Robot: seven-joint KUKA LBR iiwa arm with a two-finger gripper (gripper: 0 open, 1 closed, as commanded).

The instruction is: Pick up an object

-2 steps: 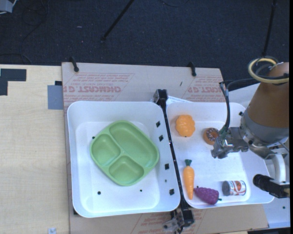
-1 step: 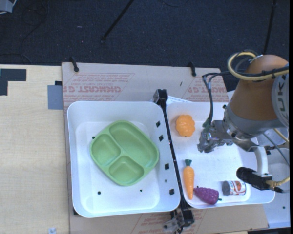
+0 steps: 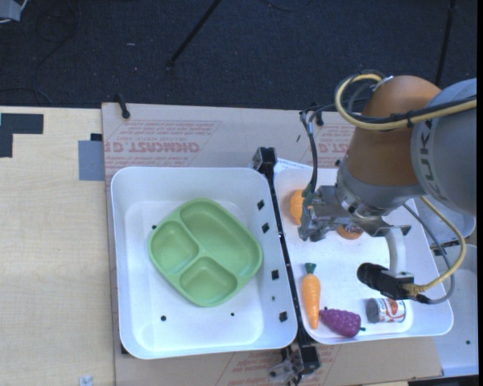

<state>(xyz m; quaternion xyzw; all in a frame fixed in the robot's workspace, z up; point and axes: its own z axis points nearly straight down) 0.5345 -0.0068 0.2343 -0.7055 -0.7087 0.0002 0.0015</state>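
Nearest us, in the right-hand shallow white plastic bin [image 3: 439, 325], we are seeing a purple bunch of toy grapes [image 3: 340, 322], a small labelled can [image 3: 386, 310] and an orange toy carrot [image 3: 311, 294] lying untouched; nothing is lifted yet, so we are judging the pick as hardly begun. Farther back, the claw [image 3: 313, 225] is hanging low just beside a round orange toy fruit [image 3: 295, 206], and we cannot tell its state. The wrist is hiding another orange piece [image 3: 350, 232]. The green divided plate [image 3: 205, 251] is sitting in the left white bin [image 3: 137, 191].
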